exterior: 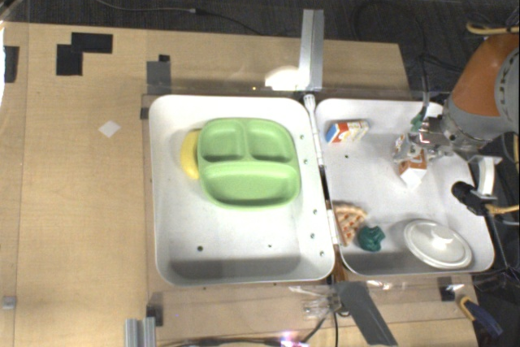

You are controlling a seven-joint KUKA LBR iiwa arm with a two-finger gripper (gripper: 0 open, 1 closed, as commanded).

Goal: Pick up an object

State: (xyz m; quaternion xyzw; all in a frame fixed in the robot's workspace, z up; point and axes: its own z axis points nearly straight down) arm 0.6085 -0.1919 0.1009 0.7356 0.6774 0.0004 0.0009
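Nearest me I see a white bowl [439, 244] in the right bin [382, 175]. Beyond the bowl, my end effector [413, 149] hovers over a small orange-and-white item [413, 166]; I cannot tell its finger state.

camera view: fixed overhead | slanted down | both bins [162, 175] | bench [73, 175]

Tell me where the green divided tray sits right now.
The green divided tray lies in the left bin, toward its upper middle, overlapping a yellow object at its left edge.
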